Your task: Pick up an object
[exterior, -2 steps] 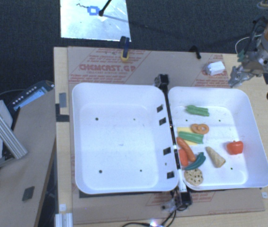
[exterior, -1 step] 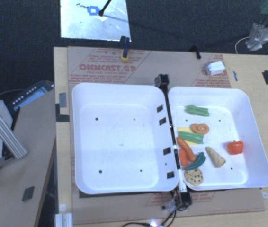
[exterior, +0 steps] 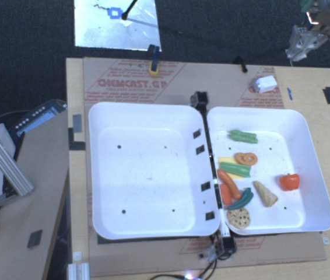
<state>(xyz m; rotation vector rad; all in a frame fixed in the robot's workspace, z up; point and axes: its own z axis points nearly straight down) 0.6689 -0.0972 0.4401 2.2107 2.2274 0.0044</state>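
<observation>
The right bin holds several toy foods. Among them are a green bean pod, a pretzel-like ring, a green and yellow piece, an orange carrot, a dark green pepper, a tan cone, a red pepper and a chocolate-chip cookie. My gripper hangs at the top right corner, high above the bench and beyond the right bin's far edge, away from all the objects. Nothing shows between its fingers.
The left bin lies beside the right one, joined by black clips along the divider. A small white block and a yellow-blue clamp rest on the board behind the bins. A shiny panel lies at the top left.
</observation>
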